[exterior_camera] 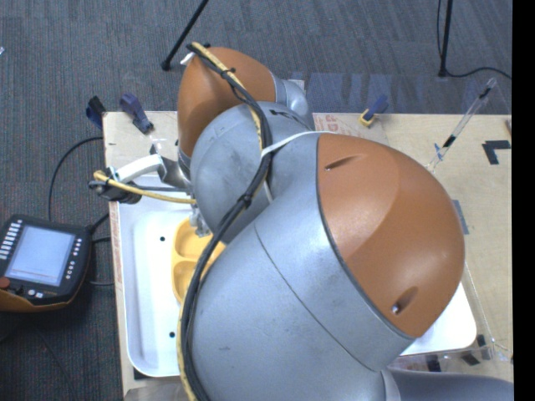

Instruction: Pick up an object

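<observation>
The arm (334,274) lies nearest the camera, its grey shell and broad orange cap covering most of the counter (410,132) and both bins. It reaches leftward over the left white bin (142,307), and its wrist end sits above that bin's upper part. The fingers are hidden under the wrist, so whether they are released or clenched cannot be told. A yellow object (182,257) lies in the left bin, just below the wrist and partly covered by the arm. A yellow cable (146,192) runs out left from the wrist. A teach pendant (42,261) lies on the floor, well left of the bin.
</observation>
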`<state>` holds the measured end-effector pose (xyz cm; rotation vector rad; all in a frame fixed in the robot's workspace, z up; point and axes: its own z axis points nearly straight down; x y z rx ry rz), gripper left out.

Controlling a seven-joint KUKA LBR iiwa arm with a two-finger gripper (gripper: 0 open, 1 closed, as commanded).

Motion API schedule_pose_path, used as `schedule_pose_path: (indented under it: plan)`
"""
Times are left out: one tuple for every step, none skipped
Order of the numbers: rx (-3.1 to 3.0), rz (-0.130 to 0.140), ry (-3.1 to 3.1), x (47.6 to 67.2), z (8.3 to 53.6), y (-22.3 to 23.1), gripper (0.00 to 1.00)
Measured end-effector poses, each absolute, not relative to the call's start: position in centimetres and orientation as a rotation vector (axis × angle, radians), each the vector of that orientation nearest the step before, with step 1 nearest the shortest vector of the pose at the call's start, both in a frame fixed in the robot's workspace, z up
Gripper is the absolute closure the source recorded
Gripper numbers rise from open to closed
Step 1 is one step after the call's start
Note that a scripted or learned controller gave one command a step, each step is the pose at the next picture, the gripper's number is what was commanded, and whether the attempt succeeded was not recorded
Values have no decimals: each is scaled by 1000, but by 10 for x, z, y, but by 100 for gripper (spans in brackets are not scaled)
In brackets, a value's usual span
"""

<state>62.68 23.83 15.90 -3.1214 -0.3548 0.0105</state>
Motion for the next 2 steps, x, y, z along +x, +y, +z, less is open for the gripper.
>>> schedule_pose_path:
  plan:
    - [-3124, 11, -346, 628, 159, 235, 0]
    - [-3085, 18, -609, 542, 122, 242, 0]
